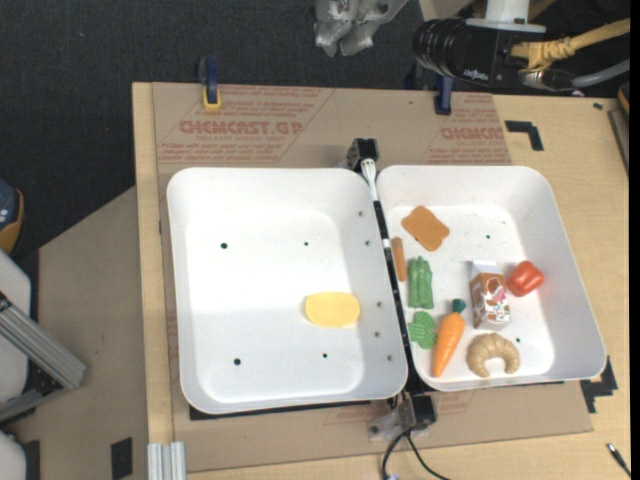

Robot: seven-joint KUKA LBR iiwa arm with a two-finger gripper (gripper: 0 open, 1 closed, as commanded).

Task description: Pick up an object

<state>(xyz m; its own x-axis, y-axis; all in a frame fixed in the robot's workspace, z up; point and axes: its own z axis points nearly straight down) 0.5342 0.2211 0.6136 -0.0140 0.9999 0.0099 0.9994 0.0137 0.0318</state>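
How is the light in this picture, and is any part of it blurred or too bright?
Camera view: the light is even and soft; the left bin has a brighter patch around the yellow piece, with little detail. The food in the right bin is sharp. The gripper at the top edge looks blurred.

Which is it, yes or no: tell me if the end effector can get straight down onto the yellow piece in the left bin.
Probably yes. The yellow piece lies alone on the left bin floor, away from the walls, nothing over it.
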